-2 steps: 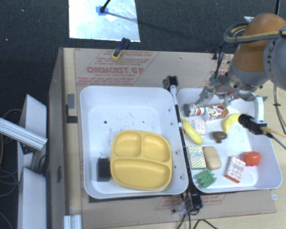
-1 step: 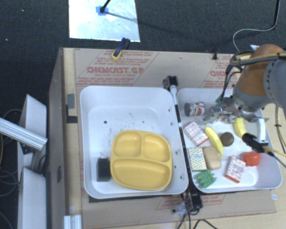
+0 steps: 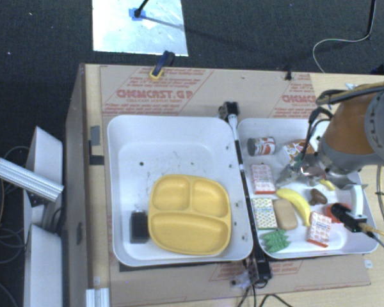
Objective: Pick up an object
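The right bin (image 3: 365,251) holds several small items. A red and white can (image 3: 264,146) lies at its back left. In front of it a pink patterned box (image 3: 264,178) lies flat. A yellow banana (image 3: 295,201) sits in the middle beside a tan bread roll (image 3: 285,215). A green checked box (image 3: 264,212), a green leafy piece (image 3: 276,240) and a red and white carton (image 3: 319,229) lie toward the front. My gripper (image 3: 299,170) hangs low over the bin's middle, just behind the banana and right of the pink box. Nothing is visibly held in it.
The left bin (image 3: 125,139) holds a yellow divided plate (image 3: 190,214) and a small black block (image 3: 139,226). A brown lump (image 3: 318,196) and a red item (image 3: 341,212) lie under the arm (image 3: 352,130) at the right bin's right side. A snack bag (image 3: 296,148) sits behind the gripper.
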`<state>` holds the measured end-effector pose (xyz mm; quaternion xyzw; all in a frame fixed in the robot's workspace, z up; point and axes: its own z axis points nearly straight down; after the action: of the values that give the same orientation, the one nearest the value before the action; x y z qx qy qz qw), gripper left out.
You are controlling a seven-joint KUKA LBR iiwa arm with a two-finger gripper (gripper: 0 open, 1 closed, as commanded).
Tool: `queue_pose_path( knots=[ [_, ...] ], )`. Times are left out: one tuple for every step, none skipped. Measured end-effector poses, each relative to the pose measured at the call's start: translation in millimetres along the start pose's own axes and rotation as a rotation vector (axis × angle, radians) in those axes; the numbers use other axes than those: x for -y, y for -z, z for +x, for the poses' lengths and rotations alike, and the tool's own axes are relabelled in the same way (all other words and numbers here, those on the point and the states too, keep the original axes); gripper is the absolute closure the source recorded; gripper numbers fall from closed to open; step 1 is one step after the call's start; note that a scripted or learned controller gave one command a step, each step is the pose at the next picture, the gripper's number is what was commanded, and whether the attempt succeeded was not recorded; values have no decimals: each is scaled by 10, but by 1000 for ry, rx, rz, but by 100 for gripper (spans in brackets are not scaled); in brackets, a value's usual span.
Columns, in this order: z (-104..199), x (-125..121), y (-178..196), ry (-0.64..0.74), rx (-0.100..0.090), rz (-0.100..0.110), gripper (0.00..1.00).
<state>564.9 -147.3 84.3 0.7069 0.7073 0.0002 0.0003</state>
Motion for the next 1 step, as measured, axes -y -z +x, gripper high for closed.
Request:
queue_pose_path(
  knots=[
    [245,389,-1,0,0,0,0]
  ],
)
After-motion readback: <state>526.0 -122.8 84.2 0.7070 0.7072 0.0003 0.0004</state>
